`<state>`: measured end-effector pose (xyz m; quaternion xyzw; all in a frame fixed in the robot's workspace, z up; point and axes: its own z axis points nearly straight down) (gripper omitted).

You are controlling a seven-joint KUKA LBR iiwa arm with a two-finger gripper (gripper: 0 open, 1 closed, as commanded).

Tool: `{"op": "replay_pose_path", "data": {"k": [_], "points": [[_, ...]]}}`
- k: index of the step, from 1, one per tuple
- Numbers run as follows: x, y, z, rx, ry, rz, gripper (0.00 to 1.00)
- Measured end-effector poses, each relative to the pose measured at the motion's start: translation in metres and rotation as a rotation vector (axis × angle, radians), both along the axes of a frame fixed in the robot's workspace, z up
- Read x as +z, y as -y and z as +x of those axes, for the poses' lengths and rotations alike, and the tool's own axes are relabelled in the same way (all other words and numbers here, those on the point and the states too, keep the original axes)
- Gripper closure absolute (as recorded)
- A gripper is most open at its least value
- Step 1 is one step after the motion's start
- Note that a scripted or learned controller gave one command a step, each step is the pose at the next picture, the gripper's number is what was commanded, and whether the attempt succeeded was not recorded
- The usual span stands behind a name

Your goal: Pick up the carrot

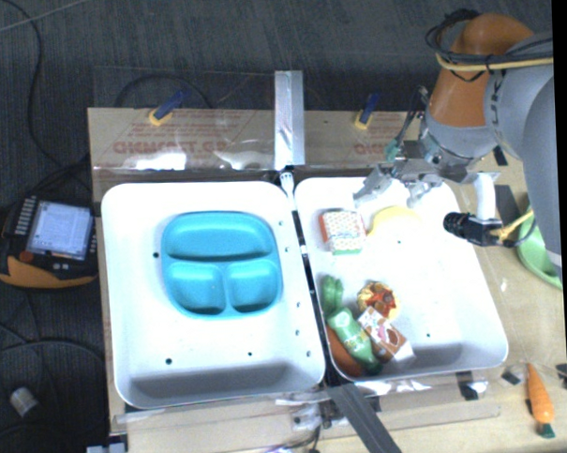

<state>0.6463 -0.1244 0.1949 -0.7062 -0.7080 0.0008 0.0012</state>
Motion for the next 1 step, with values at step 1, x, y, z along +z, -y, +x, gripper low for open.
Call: {"op": "replay_pose_path", "data": {"k": [1], "points": [[0.0795,0.0217,-0.0498,-0.008,0.001,-0.002,0.0]]}}
